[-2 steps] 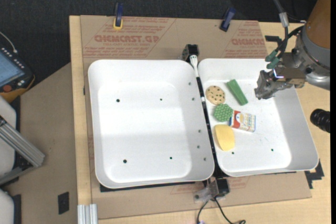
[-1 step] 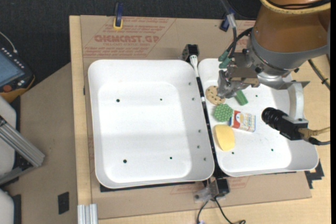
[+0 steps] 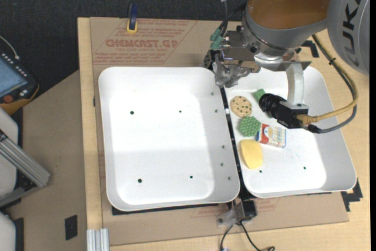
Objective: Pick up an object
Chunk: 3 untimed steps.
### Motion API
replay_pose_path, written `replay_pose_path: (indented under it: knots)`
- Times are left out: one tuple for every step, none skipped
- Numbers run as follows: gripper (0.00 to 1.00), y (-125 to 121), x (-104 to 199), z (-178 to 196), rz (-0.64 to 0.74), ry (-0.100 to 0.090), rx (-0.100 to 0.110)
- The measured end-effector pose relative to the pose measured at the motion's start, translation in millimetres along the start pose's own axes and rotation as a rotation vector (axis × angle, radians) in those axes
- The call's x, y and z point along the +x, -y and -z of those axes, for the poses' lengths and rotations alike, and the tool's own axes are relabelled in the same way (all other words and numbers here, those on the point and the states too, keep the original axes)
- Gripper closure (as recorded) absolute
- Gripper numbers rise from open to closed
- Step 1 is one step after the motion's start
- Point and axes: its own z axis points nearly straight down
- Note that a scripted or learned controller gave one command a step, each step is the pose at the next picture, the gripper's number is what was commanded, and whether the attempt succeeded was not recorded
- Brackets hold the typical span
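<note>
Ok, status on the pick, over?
Hand at right bin's top-left corner, above the cookie. Nothing seen held. Green ball, yellow piece and carton lie loose below.

One fixed camera looks down slantwise on both bins (image 3: 158, 185).

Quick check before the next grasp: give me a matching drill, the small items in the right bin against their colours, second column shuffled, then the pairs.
Things:
1. cookie
2. bumpy ball
3. oval piece
4. small carton

Colours:
A. yellow
B. white with red and blue print
C. tan with dark specks
D. green

Pairs: 1-C, 2-D, 3-A, 4-B

All four lie in the right bin, near its left wall.
</note>
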Motion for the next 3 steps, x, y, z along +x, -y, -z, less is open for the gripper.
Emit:
replay_pose_path:
  knots:
    - [1.00, 55, 10, 56, -0.003, -0.001, -0.002]
    - [1.00, 58, 84, 111, 0.002, -0.003, -0.003]
    - [0.00, 58, 79, 108, -0.006, 0.001, 0.005]
